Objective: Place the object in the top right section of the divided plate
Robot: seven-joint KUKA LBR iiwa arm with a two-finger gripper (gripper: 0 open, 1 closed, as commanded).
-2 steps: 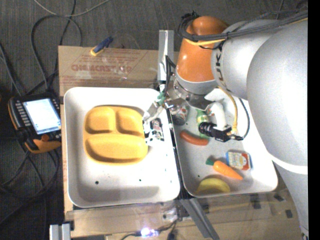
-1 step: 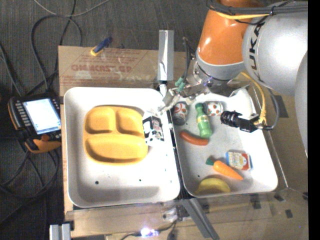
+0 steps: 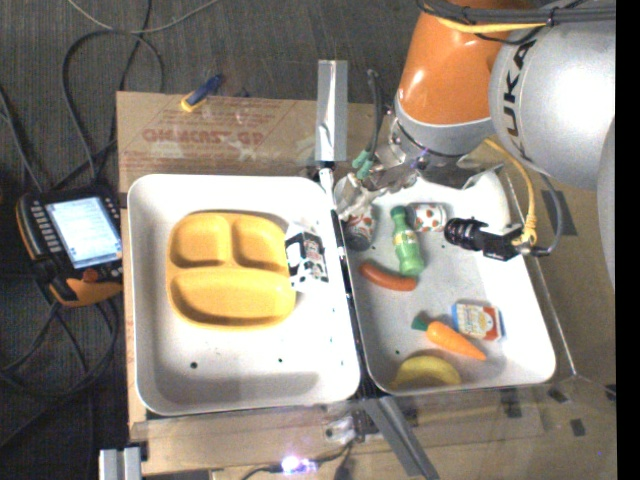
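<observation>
Hovering at the right bin's (image 3: 540, 298) far left corner, the tool (image 3: 362, 180) sits above a small can-like item (image 3: 358, 226); whether it's apart or together, I cannot tell. A grab there could jam against the bin wall, well short of the yellow divided plate (image 3: 232, 268).
</observation>
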